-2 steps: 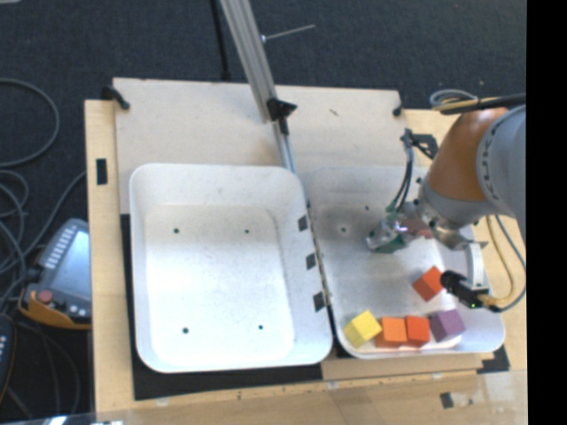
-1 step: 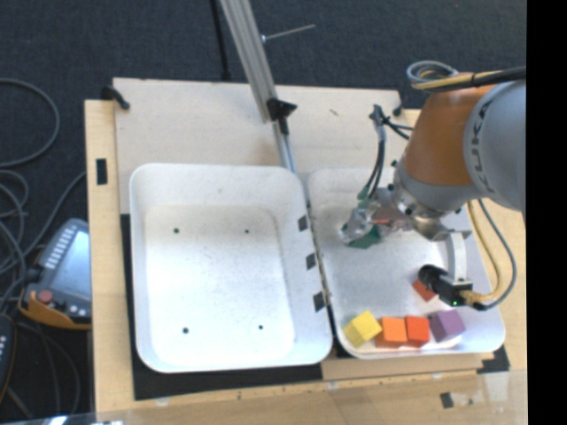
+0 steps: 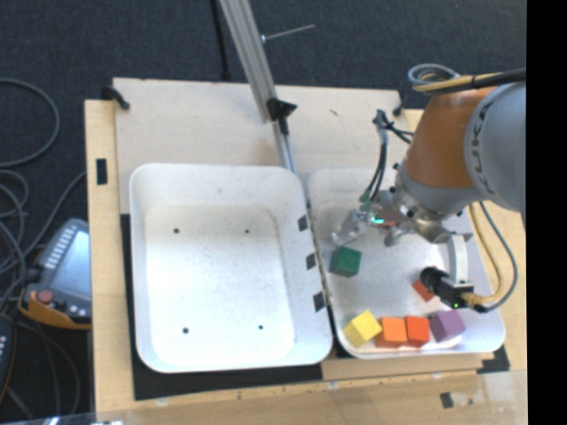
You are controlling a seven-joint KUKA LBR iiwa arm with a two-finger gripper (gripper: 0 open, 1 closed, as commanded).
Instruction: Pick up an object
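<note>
The tool hangs just above the green block in the right bin; whether it is clenched I cannot tell. The block looks light, rigid and flat-sided, best pinched across two opposite faces.

From my seat the feed is evenly and fairly brightly lit from overhead, with no hard shadows. The two shallow white plastic bins come close to washing out, their rims almost blending with the pale wooden bench top. The dark carpet across the top of the frame reads nearly black. Overall the picture is soft and low in detail; the small coloured blocks at lower right have fuzzy edges.
</note>
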